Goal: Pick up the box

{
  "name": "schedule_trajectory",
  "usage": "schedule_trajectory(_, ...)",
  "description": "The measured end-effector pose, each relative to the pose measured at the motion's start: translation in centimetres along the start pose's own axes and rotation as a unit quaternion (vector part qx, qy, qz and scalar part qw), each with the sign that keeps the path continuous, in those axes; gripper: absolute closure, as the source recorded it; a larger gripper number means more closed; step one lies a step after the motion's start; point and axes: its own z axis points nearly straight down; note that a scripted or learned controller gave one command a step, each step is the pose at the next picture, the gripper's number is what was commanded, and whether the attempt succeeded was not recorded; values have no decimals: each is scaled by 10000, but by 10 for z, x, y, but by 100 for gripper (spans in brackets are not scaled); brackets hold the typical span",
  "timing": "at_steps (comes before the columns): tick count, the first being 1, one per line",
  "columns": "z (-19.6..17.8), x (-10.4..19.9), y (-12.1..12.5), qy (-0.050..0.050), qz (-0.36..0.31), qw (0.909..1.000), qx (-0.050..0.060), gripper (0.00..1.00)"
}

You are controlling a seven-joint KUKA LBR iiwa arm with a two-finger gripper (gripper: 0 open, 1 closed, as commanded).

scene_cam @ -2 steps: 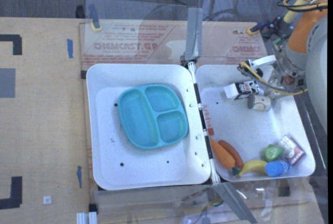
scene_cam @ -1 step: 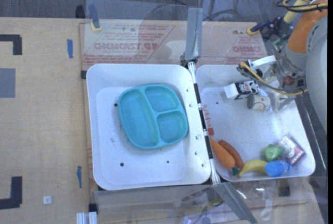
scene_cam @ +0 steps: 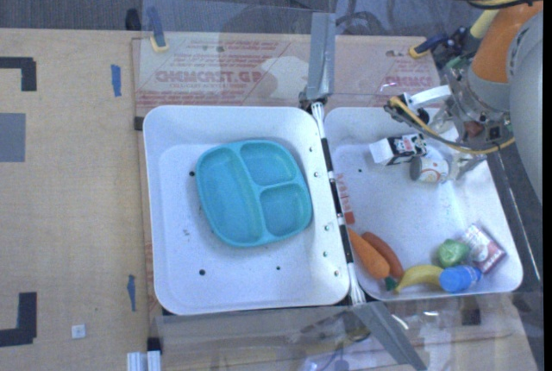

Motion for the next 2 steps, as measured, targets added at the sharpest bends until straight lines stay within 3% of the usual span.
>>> schedule_trajectory(1, 0, 0, 0, -2, 1, 10000, 1, 0)
schedule_trajectory(2, 27, -19, -56, 196, -539, 9983, -140, 0)
